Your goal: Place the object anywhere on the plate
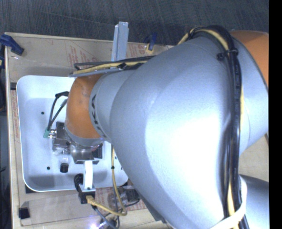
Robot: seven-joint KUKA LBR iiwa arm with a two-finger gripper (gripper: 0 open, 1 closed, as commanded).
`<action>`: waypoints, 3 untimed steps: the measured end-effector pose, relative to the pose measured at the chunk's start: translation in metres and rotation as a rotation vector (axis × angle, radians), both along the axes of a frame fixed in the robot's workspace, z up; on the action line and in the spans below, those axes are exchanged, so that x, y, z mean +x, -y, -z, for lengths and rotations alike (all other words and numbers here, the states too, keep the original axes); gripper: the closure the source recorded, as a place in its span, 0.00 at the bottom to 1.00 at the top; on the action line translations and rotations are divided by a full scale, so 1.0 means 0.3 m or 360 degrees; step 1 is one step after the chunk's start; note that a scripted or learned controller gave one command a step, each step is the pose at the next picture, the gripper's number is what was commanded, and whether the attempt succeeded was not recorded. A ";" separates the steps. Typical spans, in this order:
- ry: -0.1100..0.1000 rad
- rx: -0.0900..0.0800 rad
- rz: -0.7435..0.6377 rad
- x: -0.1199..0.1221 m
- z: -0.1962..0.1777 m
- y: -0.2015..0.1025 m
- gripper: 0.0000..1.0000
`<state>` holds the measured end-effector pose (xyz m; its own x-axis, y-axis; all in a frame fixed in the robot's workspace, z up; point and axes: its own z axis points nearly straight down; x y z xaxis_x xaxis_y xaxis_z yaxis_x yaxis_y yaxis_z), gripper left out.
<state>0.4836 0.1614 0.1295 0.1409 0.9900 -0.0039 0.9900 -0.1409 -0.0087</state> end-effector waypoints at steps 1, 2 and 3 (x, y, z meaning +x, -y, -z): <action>0.0012 0.0006 -0.0368 0.030 -0.302 0.180 1.00; 0.0008 0.0003 0.0020 0.216 -0.381 -0.101 1.00; 0.0014 0.0009 -0.0381 0.110 -0.874 0.089 1.00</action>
